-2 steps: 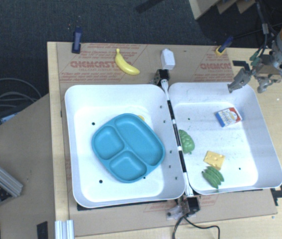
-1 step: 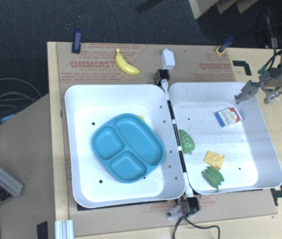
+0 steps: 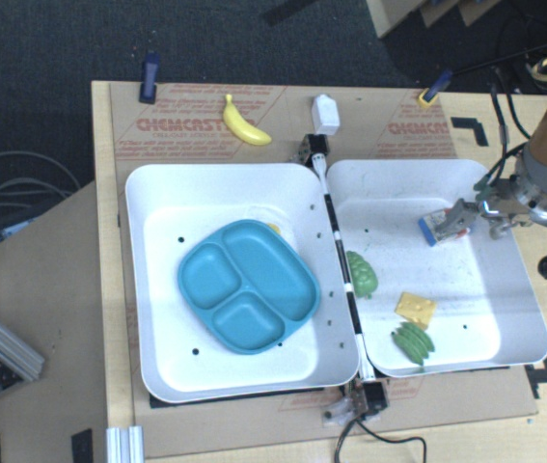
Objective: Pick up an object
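Observation:
My gripper (image 3: 439,228) reaches in from the right and hangs low over the back of the right bin (image 3: 485,177); something small and blue-and-red shows at its tip. Three objects lie in this bin: a green lumpy object (image 3: 361,274) against the left wall, a yellow wedge (image 3: 415,308) near the middle front, and a dark green ridged vegetable (image 3: 413,342) at the front. The gripper is behind and to the right of all three, apart from them. A blue divided plate (image 3: 246,285) lies in the left bin (image 3: 157,210).
A yellow banana (image 3: 244,123) lies on the cardboard behind the left bin. A white clip (image 3: 325,113) and black fittings sit along the divider between the bins. Cables hang near the arm at the right edge. A sliver of yellow (image 3: 273,228) peeks from behind the plate.

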Robot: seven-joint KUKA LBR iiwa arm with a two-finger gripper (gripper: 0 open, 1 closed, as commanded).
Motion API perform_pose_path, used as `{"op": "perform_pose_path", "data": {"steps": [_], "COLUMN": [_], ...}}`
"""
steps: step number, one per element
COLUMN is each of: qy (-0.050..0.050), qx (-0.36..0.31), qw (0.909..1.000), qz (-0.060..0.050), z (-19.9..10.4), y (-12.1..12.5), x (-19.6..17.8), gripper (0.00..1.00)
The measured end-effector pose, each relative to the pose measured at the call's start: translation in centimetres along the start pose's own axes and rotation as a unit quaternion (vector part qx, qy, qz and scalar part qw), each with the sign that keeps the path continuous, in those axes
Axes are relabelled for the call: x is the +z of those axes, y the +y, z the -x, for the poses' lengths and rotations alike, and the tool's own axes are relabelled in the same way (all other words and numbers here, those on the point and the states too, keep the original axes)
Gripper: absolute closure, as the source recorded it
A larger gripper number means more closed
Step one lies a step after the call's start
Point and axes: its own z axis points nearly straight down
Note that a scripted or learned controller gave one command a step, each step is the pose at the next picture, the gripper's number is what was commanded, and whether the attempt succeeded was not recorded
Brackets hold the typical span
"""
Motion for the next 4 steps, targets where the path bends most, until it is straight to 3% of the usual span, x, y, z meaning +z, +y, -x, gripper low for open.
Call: {"op": "perform_pose_path", "data": {"steps": [1, 2, 3, 4], "qy": [0.000, 0.000, 0.000, 0.000], "qx": [-0.001, 0.000, 0.001, -0.001], "qw": [1.0000, 1.0000, 1.0000, 1.0000], "qz": [0.000, 0.000, 0.001, 0.001], "z": [-6.0, -8.8, -8.9, -16.1], "y": [-5.6, -9.1, -9.1, -6.9], "x": [2.2, 8.6, 7.6, -1.5], "gripper": [0.00, 0.00, 1.00, 1.00]}}
